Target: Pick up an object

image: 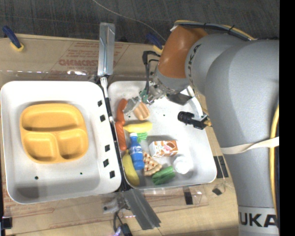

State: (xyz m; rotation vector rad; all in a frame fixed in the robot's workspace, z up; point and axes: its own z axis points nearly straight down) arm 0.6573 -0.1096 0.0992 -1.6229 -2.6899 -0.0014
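End effector (pixel 137 102) low in right bin (pixel 206 151) beside bun-like toy (pixel 141 112); grip state unclear. Toy looks light, smooth; pinch across middle.

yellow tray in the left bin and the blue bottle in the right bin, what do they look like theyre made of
Yellow tray: looks like moulded plastic, matte to satin, judging by its uniform colour, rounded compartments and soft highlights. Blue bottle: probably plastic too, slightly glossy, with a white cap and a pale label band; too small to be sure. Both bins look like smooth white plastic.
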